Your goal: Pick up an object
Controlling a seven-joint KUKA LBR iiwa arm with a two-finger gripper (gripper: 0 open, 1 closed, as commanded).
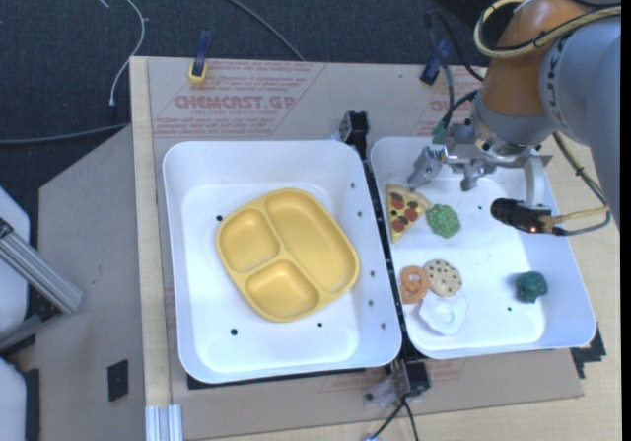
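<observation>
- Your hand (452, 173) hovers over the right bin's (562, 326) far edge, fingers apart, nothing between them.
- Just beside it lie the pizza slice (402, 212) and green broccoli piece (444, 221).
- Toward that bin's near edge you see a pretzel (413, 282), cookie (443, 277) and fried egg (442, 314).
- A yellow divided tray (286, 254) sits mid left bin (197, 330).

Grey arm bent low, hand (449, 173) pointing downward
</observation>
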